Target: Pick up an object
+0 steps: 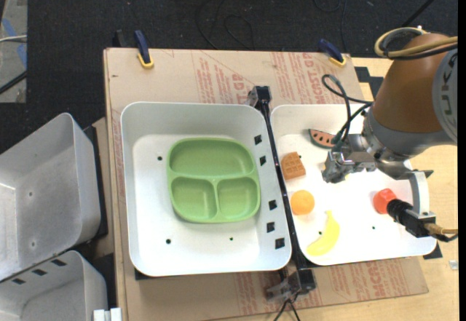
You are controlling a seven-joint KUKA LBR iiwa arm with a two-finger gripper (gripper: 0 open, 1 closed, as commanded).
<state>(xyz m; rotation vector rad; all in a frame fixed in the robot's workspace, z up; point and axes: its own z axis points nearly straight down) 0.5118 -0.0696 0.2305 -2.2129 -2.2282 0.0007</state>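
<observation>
Four small toys near fingers [333,170], whose spread I cannot tell; nearest, brown block [293,165], just left: light, stiff, grip flat sides.

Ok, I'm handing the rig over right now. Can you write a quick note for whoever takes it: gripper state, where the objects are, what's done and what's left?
Gripper: over the right bin, near its middle; open or shut cannot be judged from this view, and nothing is visibly held.
Objects in the right bin: brown block and orange ball near the divider, banana toward the front, watermelon slice at the back, red object on the right.
Left bin: holds a green divided tray.
Done: no pick confirmed.
Left: grasp one object and lift it.
</observation>
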